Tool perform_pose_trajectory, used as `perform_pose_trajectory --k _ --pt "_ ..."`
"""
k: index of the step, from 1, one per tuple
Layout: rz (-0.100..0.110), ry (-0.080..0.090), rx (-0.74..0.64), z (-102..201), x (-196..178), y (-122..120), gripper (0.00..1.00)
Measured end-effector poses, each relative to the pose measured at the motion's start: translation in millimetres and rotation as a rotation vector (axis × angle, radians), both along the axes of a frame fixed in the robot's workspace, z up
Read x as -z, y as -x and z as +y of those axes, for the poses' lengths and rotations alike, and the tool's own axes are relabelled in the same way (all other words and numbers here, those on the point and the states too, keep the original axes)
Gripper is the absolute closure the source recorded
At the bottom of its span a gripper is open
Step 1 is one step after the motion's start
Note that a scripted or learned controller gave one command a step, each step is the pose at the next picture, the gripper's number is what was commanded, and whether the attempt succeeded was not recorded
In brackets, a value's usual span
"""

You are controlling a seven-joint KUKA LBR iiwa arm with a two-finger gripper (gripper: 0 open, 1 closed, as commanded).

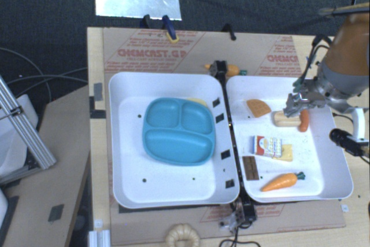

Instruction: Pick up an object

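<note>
My gripper (pixel 295 106) hangs low over the upper right part of the right bin (pixel 341 179), right above a tan bun (pixel 284 119) and a small orange-red sausage (pixel 303 120). Its fingers are too dark and small to read. To the left of the gripper lies a toast-coloured wedge (pixel 258 107). Further toward the front I see a red and white packet with a yellow slice (pixel 273 147), a brown bar (pixel 250 168) and an orange carrot (pixel 282 181).
The left bin (pixel 124 182) holds a blue sectioned plate (pixel 179 130) with a yellowish item peeking out behind it. A black divider with clips (pixel 226 124) runs between the bins. The grey and orange arm (pixel 347 61) fills the upper right.
</note>
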State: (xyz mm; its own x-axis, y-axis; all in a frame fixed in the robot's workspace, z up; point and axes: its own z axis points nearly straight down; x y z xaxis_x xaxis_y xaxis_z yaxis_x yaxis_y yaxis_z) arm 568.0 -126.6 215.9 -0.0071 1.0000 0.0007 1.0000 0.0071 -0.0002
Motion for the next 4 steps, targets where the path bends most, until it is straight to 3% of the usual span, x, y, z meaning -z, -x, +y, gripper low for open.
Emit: perform_pose_trajectory --k 2,3,4 --pt "-0.001 -0.002 -0.003 102.6 -12.3 28.6 1.0" --pt "0.001 -0.001 -0.001 147.1 -0.1 52.4 1.0" --pt "-0.002 -0.001 -0.002 182.4 -18.5 64.1 1.0"
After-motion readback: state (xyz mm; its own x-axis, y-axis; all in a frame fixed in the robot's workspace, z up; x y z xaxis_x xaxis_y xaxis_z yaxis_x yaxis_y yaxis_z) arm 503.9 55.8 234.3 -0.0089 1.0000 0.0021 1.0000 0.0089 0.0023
